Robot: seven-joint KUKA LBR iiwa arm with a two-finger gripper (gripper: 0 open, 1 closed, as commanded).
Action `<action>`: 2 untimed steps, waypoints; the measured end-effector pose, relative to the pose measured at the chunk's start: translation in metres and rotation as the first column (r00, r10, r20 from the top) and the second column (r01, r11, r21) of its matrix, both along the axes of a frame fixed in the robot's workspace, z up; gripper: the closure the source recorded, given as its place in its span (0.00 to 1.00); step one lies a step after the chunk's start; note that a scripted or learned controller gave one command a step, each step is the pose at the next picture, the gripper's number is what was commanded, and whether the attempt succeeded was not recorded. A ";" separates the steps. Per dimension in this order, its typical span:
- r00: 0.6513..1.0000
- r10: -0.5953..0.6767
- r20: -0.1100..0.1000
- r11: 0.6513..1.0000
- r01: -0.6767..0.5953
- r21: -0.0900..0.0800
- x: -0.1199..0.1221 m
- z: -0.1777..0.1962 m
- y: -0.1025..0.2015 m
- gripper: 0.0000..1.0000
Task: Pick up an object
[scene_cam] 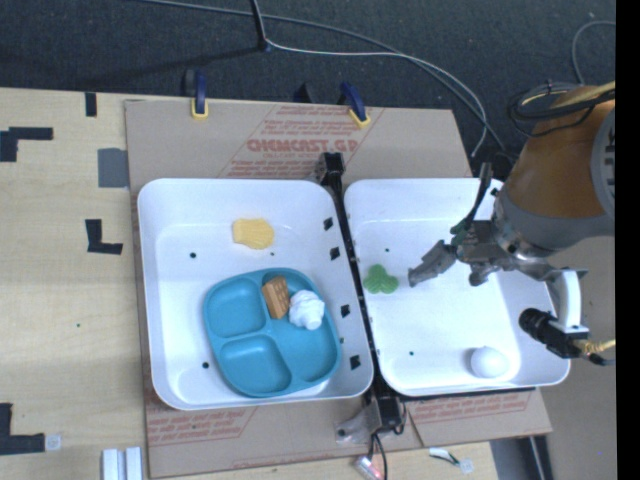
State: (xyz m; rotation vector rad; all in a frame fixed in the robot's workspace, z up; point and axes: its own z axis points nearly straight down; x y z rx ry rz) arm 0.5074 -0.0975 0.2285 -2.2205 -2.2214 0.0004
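Camera view, looking down at a slant — what does it hold?

Two shallow white bins sit side by side on a cardboard sheet. The left bin (160, 228) carries a blue divided plate (270, 333); a small brown block (276, 296) and a white crumpled lump (307, 310) lie together in its upper right compartment, touching. A yellow lump (253, 232) rests on the bin floor just above the plate.

And the right bin?

The right bin (430, 193) has a small green object (380, 280) near its left wall and a white ball (489, 361) near its lower right corner, well apart from each other.

Where is the arm?

The grey arm with its orange band (560, 158) reaches in from the right, wrist bent down over the right bin. The gripper (450, 263) points left toward the green object, low in the bin, its nearest tip just beside the object but not touching.

Are the jaws holding anything?

The fingers look spread, one long finger angled down-left — nothing sits between them.
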 end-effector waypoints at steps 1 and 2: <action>1.000 -0.002 0.014 1.000 0.002 -0.002 -0.024 0.184 -0.036 0.00; 1.000 0.003 0.001 1.000 -0.003 0.000 0.043 0.212 -0.003 0.00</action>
